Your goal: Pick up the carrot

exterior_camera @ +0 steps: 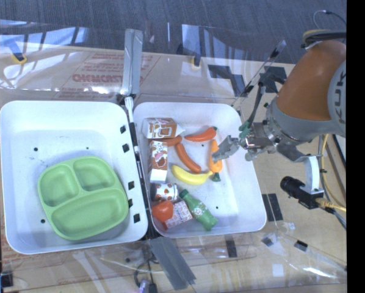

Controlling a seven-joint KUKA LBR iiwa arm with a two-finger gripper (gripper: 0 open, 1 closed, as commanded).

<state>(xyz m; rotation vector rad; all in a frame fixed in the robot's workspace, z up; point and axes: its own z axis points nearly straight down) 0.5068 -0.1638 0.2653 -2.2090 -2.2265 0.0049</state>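
The carrot [214, 162] is orange with a green top at its near end. It lies upright in the picture in the right part of the right bin [246, 194], just right of a yellow banana [190, 176]. My gripper [221, 152] comes in from the right and sits low over the carrot's upper half, hiding part of it. The view does not settle whether it touches the carrot. The grey arm with its orange band [310, 87] stands over the bin's right rim.
The right bin also holds a red-orange pepper [199, 135], a sausage [187, 157], two small cartons [160, 129], a can [165, 191], a tomato [162, 210] and a green bottle [199, 211]. In the left bin [24, 127] lies a green divided plate [82, 195].
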